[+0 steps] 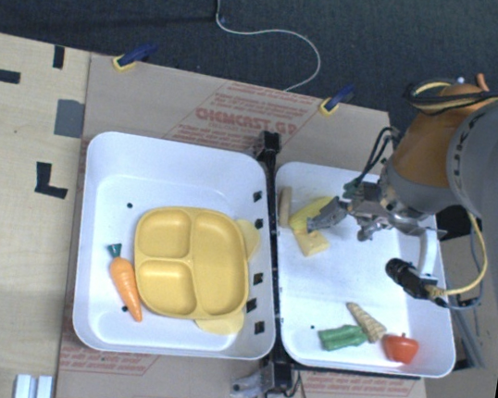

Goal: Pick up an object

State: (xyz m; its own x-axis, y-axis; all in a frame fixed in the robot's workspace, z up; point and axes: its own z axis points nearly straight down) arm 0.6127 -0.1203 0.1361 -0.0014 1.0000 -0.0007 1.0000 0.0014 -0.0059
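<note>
Gripper (pixel 328 217) over right bin (pixel 348 284) far-left, at yellow block (pixel 311 224); grip state can't tell. Near side: cone (pixel 366 322), green piece (pixel 341 336), tomato (pixel 401 348). Cardboard print unreadable.

Bench (pixel 0 229) under a brown cardboard sheet (pixel 234 116) bearing two white bins (pixel 96 216) side by side

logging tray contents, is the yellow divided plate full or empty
Empty: all three compartments of the yellow divided plate show bare. The carrot lies beside it in the left bin.

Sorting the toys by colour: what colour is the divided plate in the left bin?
Yellow. The plate shows best in the camera view.
</note>
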